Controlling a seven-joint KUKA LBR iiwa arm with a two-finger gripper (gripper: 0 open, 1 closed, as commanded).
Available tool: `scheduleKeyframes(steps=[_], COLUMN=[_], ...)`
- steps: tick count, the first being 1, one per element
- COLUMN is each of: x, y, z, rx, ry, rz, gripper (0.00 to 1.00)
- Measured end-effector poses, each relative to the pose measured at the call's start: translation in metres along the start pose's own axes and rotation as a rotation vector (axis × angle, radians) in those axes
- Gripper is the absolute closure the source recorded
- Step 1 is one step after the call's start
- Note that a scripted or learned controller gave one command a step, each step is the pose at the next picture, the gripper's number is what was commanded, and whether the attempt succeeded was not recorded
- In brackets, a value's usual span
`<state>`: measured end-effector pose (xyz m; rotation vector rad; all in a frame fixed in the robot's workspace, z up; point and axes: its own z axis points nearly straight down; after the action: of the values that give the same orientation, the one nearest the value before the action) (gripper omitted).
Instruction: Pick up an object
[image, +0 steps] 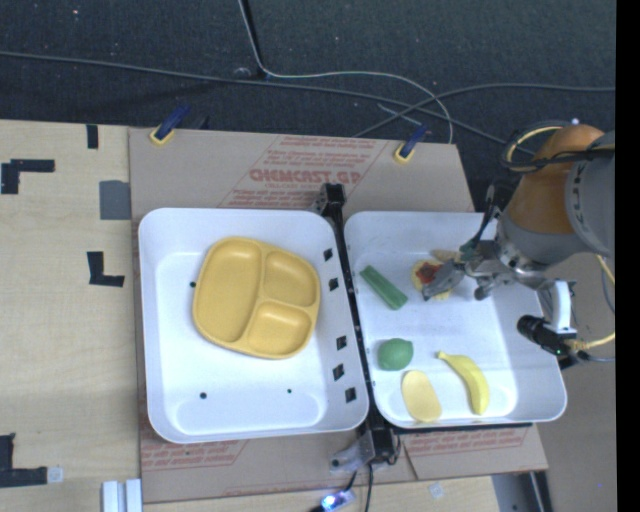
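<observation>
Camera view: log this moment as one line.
gripper: over small red-yellow item, right bin | banana: untouched | yellow divided plate: left bin

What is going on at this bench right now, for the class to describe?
A grey robot arm with an orange band reaches into the right white bin, its gripper low beside a small red and yellow object. A green stick, a round green piece, a pale yellow oval piece and a yellow banana lie untouched. The left white bin holds a yellow divided plate.
</observation>
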<state>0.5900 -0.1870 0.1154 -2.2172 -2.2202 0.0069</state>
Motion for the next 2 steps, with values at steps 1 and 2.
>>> scheduleKeyframes(steps=[1, 2], x=[0.001, -0.007], y=[0.001, 0.008], z=[-0.013, -0.063], rx=[-0.004, -0.01], ry=[0.0, -0.001], rz=[-0.002, 0.0], gripper=[1.0, 1.0])
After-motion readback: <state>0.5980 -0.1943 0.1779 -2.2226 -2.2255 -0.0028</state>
